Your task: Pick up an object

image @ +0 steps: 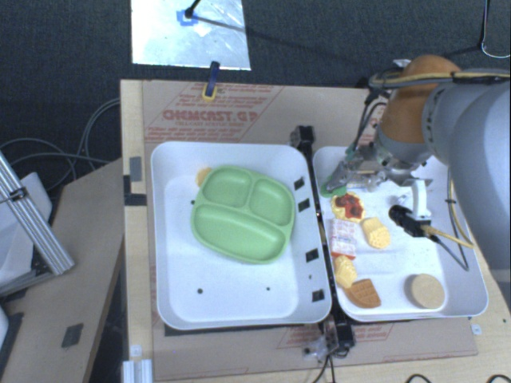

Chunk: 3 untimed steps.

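The red piece (349,206) is lying in the upper left part of the right bin (477,298), near that bin's left wall. The gripper (343,180) is hanging just above it in the frame, and whether it is spread or pressed together cannot be told. Nothing is showing as held by it.

Below the red piece, a white and pink packet (343,236) is lying with print too small to read. The corn (375,232) is sitting just right of it. Further down, a yellow piece (345,271) and the toast (365,294) are crowding the left wall and the bottom rim. The bun (425,290) is resting alone toward the lower right corner, with bare white floor between it and the toast.

The grey arm (471,134) is covering the upper right of this bin and leaving little room there.

The left bin (172,294) is holding a green plate (243,212) with three compartments, which is lying tilted across the middle. A yellow bit (203,175) is peeking out at its upper left edge. Open floor is running along the bottom and left of this bin.

Both bins are sitting on cardboard (239,110) over the surface, and its red lettering is reading "CHEMCAST". A foil sheet (160,30) is lying at the upper left of the frame.
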Tool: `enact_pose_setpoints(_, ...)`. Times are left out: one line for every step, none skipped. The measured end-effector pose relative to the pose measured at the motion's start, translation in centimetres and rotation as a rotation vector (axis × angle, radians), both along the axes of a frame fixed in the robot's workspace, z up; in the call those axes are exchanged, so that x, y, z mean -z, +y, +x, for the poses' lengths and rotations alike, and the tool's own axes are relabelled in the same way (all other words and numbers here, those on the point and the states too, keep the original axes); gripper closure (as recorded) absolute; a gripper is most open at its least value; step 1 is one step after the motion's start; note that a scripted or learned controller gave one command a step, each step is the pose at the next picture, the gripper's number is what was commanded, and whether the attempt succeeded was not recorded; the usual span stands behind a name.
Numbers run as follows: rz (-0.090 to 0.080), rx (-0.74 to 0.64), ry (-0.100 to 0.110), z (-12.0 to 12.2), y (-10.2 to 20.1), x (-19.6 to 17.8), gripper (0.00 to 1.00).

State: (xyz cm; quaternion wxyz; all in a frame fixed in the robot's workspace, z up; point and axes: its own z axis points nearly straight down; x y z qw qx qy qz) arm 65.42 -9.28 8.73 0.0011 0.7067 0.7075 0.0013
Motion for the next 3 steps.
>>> enact_pose_setpoints(0.002, 0.0, -0.007, 0.2, 0.1, -1.3, 1.0)
enact_pose_setpoints(0.0, -0.004, -0.002, 0.1, 0.9, -6.1, 1.0)
enact_pose_setpoints(-0.001, -0.005, -0.005, 1.3, 1.2, -11.6, 1.0)
